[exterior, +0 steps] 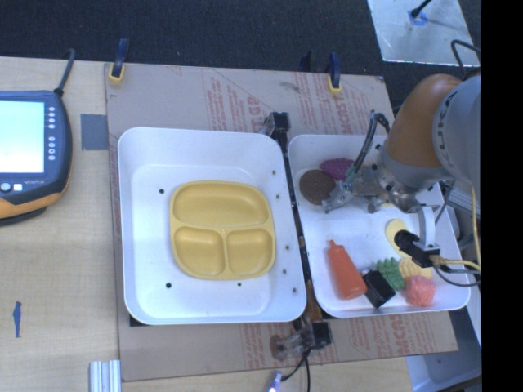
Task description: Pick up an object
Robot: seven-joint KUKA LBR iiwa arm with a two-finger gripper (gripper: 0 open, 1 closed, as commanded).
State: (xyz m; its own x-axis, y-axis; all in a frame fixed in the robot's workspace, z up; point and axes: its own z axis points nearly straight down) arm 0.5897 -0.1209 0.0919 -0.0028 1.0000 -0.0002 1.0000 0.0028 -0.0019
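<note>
**Bench, two bins.**

- Left bin (139, 219): white and shallow. It holds one yellow divided tray (222, 229), lying flat near the middle.
- Right bin (323, 296): white, just beside the left bin. It holds all the loose items.
  - Brown round piece (315, 185): far left part of the bin.
  - Magenta piece (335, 168): just right of the brown piece and further away, partly under the arm.
  - Orange-red bottle shape (346, 272): near left, lying down.
  - Black block (377, 289): at the bottle's right end, close to it or touching it.
  - Green ridged piece (393, 273): just right of the block.
  - Pink-red lump (419, 291): near right corner.
  - Yellow piece (395, 228): right of centre, partly hidden by robot hardware.
- Gripper (351, 199): low over the far half of the right bin, just right of the brown round piece. Whether it is spread or pressed together cannot be told from this angle, and nothing shows in its grasp.
- Teach pendant (24, 153): on the bench, well left of the bins.

**Step in hand (judged):** approach to a grasp. The pick is not yet done.

**Likeliest target:** the brown round piece, since it lies closest to the gripper. The magenta piece is the alternative.

**Next move calls for:** centring over one item, then closing squarely on it and lifting straight up. The brown and magenta pieces sit close together, so a sideways nudge is the risk.
</note>
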